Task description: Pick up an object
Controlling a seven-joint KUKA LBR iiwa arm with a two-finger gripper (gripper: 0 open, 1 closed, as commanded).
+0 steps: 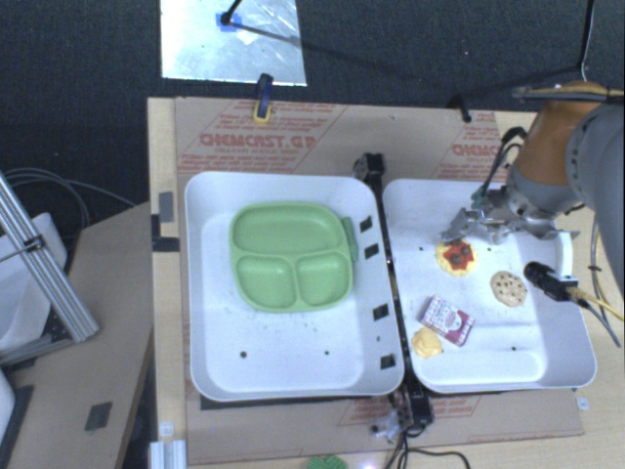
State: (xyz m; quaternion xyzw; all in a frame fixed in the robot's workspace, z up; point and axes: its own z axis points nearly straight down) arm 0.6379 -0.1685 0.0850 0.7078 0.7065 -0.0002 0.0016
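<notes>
The right bin (547,364) holds a red and yellow toy food piece (456,257), a round tan cookie (508,288), a small red and white packet (447,319) and a yellow lump (426,342). My gripper (467,225) hangs low over the bin's upper middle, just above and beside the red and yellow piece, reaching in from the right. I see nothing held between its fingers. The left bin (210,360) holds a green divided plate (292,256).
Both bins rest on a cardboard sheet (293,135) over the bench. A shiny metal sheet (230,27) lies on the dark floor behind. A metal frame (39,272) stands at the left. Bare bin floor lies along the right bin's front.
</notes>
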